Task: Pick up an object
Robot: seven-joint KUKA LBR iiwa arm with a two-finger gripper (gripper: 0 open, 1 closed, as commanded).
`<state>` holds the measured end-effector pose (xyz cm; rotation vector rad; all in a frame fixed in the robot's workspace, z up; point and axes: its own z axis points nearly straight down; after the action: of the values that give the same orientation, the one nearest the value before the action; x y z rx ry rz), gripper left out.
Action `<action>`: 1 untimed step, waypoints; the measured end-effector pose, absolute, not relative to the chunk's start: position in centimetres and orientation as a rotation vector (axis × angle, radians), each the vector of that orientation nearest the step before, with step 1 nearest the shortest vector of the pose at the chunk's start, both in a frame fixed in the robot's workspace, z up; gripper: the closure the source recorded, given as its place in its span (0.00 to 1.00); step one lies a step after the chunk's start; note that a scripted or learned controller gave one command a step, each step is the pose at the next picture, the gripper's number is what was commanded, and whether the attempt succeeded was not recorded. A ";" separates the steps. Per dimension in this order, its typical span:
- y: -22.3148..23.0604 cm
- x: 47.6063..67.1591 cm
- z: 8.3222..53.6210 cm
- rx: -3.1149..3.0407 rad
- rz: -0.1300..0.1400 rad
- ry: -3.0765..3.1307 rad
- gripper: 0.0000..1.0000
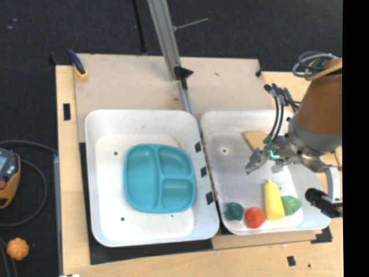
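A small orange ball (pixel 18 247) is lying on the floor at the far left, off the bench. In the left bin (pixel 98 133) a teal divided tray (pixel 159 177) is sitting flat near the middle. Along the right bin's (pixel 230 126) near edge, a dark green piece (pixel 234 210), a red tomato-like piece (pixel 254 216), a yellow bottle-shaped piece (pixel 273 198) and a light green piece (pixel 291 203) are lying in a row, close together. A tan wedge (pixel 253 138) is resting farther back. The gripper (pixel 267 161) is hovering over the bin's bare middle, just above the yellow piece, fingers spread apart and gripping nothing.
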<state>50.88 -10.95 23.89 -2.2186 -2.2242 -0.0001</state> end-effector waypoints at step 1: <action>-11.0 50.9 24.0 -2.219 -0.002 -2.226 0.00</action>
<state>50.93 -10.95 23.96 -2.2193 -2.2255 -0.0018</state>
